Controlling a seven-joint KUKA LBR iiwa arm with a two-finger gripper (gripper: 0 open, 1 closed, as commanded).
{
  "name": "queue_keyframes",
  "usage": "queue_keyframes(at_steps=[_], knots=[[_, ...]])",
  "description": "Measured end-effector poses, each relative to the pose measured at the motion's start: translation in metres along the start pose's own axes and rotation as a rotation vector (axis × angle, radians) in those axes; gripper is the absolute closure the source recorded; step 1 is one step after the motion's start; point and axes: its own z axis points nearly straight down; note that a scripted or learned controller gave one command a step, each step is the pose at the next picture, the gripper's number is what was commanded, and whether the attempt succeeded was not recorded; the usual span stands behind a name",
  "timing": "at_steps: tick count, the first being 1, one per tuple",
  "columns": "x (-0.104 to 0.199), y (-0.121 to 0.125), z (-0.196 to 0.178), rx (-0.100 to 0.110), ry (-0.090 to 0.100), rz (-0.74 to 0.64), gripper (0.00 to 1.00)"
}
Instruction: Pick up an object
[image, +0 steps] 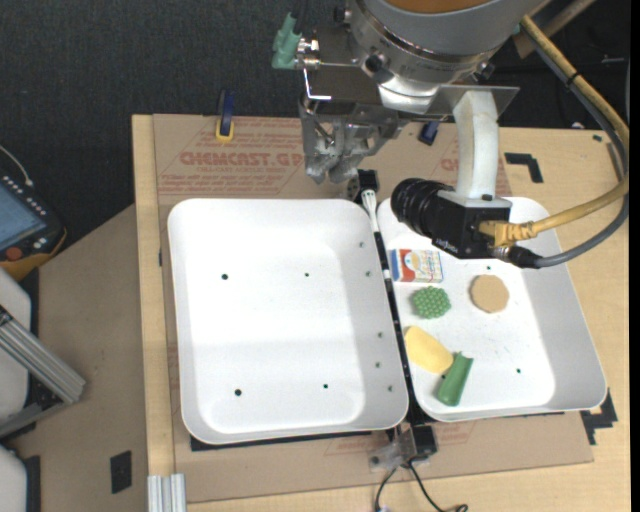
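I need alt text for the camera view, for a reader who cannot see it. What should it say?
A grey robot arm hangs over the far edge of two white bins, its gripper above the brown board behind the left bin. The right bin holds a small printed box, a green bumpy ball, a tan disc, a yellow piece and a green piece.

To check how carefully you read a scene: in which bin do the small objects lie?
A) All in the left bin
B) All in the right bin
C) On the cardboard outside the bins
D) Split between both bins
B: the green bumpy ball, tan disc, yellow piece, green stick and small carton all sit in the right bin.
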Motion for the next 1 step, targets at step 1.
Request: queue_keyframes(at_steps=[1], knots=[[-0.0022, -0.0021, 0.0948, 0.019, -0.009, 0.005, 1.0]])
